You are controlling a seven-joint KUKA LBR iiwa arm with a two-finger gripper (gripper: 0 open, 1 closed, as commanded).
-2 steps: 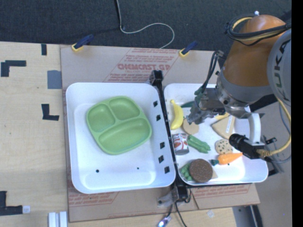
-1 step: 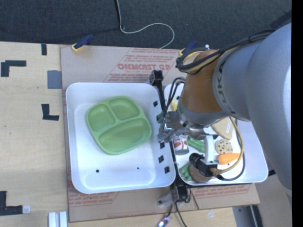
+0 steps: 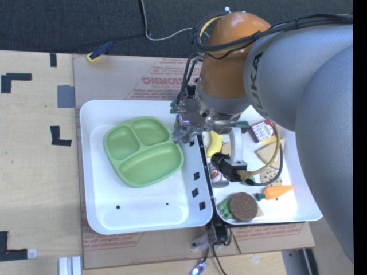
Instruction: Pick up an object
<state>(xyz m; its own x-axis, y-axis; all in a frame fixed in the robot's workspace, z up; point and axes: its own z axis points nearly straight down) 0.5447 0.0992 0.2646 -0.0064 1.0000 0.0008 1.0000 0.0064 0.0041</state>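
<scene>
My gripper (image 3: 184,132) hangs low over the divider between the two bins, at the right edge of the green divided plate (image 3: 143,150) that lies in the left bin (image 3: 100,211). Just right of the gripper, in the right bin (image 3: 307,211), a yellow banana (image 3: 215,144) shows partly from under the wrist. A round brown patty (image 3: 243,207) and an orange carrot (image 3: 278,192) lie near that bin's front. The arm's big orange and grey body hides much of the right bin.
A red and white packet (image 3: 262,131) and a tan slice (image 3: 269,153) lie at the right bin's back. Something green (image 3: 225,211) sits beside the patty. Cardboard (image 3: 132,79) lies under both bins.
</scene>
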